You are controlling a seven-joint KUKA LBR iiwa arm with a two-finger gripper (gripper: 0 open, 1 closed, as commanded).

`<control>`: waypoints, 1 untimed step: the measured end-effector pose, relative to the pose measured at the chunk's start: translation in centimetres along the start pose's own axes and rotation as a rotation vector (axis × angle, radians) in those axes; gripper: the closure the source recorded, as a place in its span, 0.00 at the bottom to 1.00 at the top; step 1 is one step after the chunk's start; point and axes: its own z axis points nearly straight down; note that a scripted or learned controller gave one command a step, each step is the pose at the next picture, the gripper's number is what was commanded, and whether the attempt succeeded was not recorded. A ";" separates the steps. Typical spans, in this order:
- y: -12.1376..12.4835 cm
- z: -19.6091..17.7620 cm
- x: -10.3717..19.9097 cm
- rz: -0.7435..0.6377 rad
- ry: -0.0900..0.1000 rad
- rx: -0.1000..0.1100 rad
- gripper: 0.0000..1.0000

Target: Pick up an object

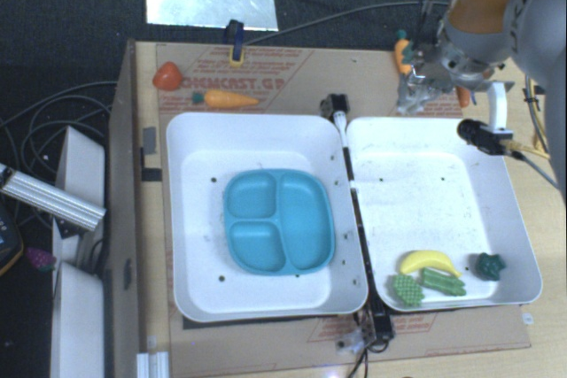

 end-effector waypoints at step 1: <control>-0.1 6.7 4.4 -0.003 0.002 0.006 1.00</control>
